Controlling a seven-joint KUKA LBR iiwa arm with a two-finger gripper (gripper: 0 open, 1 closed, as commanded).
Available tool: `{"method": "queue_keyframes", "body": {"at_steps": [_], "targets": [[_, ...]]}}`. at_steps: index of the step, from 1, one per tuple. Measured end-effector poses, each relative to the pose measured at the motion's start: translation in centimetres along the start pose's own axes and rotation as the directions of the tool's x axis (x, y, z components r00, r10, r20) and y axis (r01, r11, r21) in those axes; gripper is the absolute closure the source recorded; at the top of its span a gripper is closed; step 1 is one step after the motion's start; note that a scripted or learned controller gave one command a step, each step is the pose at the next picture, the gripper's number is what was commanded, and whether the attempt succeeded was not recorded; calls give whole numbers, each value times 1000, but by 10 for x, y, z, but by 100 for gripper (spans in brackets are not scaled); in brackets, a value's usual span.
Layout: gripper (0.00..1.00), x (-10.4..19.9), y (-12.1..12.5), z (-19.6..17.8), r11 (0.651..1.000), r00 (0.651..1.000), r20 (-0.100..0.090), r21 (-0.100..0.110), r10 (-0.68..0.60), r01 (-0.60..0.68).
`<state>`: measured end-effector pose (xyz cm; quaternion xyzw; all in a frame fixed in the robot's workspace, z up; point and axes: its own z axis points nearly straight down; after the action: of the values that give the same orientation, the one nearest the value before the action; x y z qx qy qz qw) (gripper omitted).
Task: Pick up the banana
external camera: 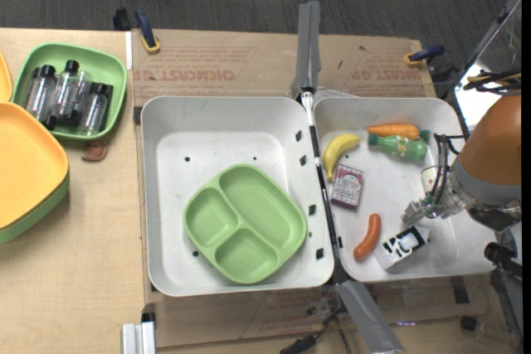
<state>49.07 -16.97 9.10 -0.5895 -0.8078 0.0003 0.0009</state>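
Observation:
The yellow banana (338, 152) lies in the right bin (440, 265), close to its left wall and curving toward the upper right. My gripper (421, 210) is low in the same bin, well to the right of and below the banana, apart from it. It hovers just above a black and white object (404, 245). The arm with its orange band (500, 143) comes in from the right edge.
Around the banana lie a pink box (347, 186), a green bottle (401, 147), a carrot (394, 129) and a red sausage (367, 235). The left bin (166, 137) holds a green divided plate (245, 222). A green tray of bottles (70, 91) and orange plates (29, 178) sit far left.

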Motion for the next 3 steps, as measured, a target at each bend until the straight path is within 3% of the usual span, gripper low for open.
{"method": "queue_keyframes", "body": {"at_steps": [1,2,3], "targets": [[100,52,2,0,992,992,-1,2,129,-129],[100,64,23,-9,951,951,1,0,308,-308],[100,-4,-16,0,911,911,1,1,413,-413]]}}
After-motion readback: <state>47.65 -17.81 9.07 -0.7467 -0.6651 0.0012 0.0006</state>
